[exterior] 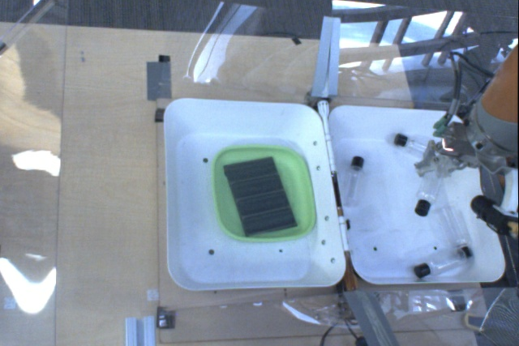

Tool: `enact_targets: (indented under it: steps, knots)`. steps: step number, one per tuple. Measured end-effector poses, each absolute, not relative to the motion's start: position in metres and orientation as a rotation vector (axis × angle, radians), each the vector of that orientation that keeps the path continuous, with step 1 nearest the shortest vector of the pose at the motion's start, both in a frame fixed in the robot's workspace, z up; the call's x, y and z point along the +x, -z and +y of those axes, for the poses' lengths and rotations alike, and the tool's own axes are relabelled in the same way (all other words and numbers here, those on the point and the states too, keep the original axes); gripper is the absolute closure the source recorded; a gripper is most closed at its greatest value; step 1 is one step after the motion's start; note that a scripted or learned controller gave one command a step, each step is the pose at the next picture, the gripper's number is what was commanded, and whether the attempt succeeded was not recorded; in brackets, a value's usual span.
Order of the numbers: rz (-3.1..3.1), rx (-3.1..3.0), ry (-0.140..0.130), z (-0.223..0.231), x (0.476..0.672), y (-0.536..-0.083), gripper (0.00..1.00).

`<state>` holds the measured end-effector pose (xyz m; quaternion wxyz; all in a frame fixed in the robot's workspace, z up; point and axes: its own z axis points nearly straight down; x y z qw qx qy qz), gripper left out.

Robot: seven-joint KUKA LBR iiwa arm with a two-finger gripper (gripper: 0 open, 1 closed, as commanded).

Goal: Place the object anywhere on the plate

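**Vials still in the right bin, nothing yet on the green plate**

Standing over the bench, I start at the left bin (182, 198), where a square green plate (223, 174) sits near the middle. A dark ribbed slab (259, 196), slightly turned, lies on it and covers much of its floor. None of the small tubes has reached it.

Across the divider, the right bin (365, 255) holds several clear vials with black caps, scattered well apart: one vial near the divider (354, 174), one up at the top (408, 143), one in the middle (427, 197), and a pair low by the front edge (442, 262). Their clear bodies nearly vanish against the white floor, so the count and how each one lies are my best reading.

At the right edge, the gripper (442, 158) hangs over the upper part of that bin, with the grey arm and orange band (499, 89) cut off by the frame. Cables and metal parts crowd the tool, and I cannot tell whether the fingers are apart or together, or whether anything sits between them.

My judgement: the work is at its start. A vial has to be gripped, carried left over the divider, and set down on the plate.
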<state>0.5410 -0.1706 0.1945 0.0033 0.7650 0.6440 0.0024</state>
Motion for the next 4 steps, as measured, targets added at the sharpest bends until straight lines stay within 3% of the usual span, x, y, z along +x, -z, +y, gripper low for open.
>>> enact_targets:
  steps: [1,2,3,4]
  knots:
    - [2.019,2.398,-0.008,-0.171,0.541,-0.195,0.0]
    - [1.944,2.458,-0.007,-0.193,0.503,-0.248,0.0]
    - [1.996,2.418,-0.004,-0.195,0.518,-0.237,0.0]
    - [1.92,2.478,-0.006,-0.196,0.518,-0.239,0.0]
